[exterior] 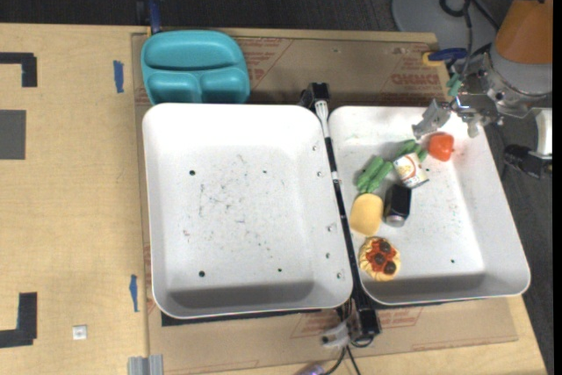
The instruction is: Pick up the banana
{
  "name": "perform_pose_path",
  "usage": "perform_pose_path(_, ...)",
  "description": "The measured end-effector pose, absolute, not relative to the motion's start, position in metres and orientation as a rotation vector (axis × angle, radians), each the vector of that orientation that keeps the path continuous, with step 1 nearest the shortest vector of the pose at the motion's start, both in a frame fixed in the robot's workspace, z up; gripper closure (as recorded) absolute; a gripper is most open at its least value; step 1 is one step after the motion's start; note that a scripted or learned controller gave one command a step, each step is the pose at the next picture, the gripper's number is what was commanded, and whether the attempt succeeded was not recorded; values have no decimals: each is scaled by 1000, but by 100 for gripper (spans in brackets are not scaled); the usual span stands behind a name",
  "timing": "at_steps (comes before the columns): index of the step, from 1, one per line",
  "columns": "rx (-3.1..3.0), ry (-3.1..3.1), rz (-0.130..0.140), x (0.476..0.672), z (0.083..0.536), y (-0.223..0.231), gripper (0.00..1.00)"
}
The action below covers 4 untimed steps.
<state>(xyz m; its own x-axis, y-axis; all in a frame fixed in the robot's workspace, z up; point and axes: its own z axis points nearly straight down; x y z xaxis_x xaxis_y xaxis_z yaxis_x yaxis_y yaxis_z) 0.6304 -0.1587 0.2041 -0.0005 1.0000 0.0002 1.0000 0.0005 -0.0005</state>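
Two white bins, my gripper over the right bin.
Yellow item, possibly the banana, beside black can, green vegetable, orange-red piece; teal tray behind the left bin.

Cardboard sheet under the bins: faint red printed lettering along its far edge and near the right bin's corner, too blurred to read. Small can: label present, illegible. No other markings legible.

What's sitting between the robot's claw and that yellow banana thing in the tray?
In the camera view, a small white can and a black object lie between the gripper and the banana.
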Motion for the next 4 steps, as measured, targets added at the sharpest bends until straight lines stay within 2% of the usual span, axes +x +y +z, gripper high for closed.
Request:
perform_pose_path(1,-2213,-2228,1,593,118,-108,0)
perform_pose_path(2,-2679,-1637,0,479,85,-97,0)
perform_pose_path(3,-2904,-1198,1,560,185,-32,0)
perform_pose_path(4,-2833,-1349,5,503,186,16,0)
